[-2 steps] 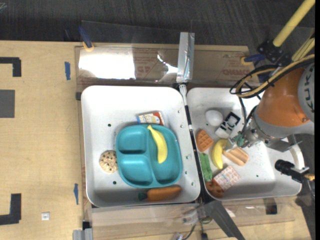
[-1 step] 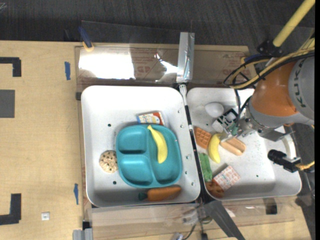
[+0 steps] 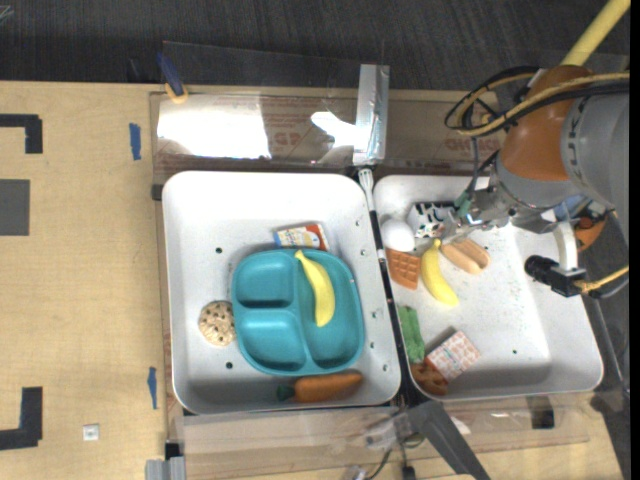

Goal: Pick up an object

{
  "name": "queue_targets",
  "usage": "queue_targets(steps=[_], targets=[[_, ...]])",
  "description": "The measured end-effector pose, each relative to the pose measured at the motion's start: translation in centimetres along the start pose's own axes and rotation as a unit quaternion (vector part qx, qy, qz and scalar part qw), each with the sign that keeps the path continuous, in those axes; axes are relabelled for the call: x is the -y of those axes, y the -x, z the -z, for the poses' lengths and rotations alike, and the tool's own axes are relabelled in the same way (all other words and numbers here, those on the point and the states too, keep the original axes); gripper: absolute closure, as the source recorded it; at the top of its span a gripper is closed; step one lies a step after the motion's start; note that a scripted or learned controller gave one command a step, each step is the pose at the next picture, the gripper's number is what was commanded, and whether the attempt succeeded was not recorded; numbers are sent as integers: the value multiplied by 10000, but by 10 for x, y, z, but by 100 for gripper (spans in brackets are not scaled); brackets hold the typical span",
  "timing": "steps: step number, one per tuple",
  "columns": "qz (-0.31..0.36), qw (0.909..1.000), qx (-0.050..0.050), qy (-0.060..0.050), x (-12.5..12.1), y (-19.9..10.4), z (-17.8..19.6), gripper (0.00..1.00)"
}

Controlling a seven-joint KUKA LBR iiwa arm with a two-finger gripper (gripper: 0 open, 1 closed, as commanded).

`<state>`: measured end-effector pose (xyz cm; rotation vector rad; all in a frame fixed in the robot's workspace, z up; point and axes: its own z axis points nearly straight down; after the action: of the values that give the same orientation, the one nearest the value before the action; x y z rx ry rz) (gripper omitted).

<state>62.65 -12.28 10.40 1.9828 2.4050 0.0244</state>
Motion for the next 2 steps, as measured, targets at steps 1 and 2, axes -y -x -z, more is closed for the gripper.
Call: queue_targets(steps=[1, 2], targets=[[-620, 9980, -33, -118, 23, -29, 39, 0], [-618, 9980, -34, -137, 24, -29, 37, 0]])
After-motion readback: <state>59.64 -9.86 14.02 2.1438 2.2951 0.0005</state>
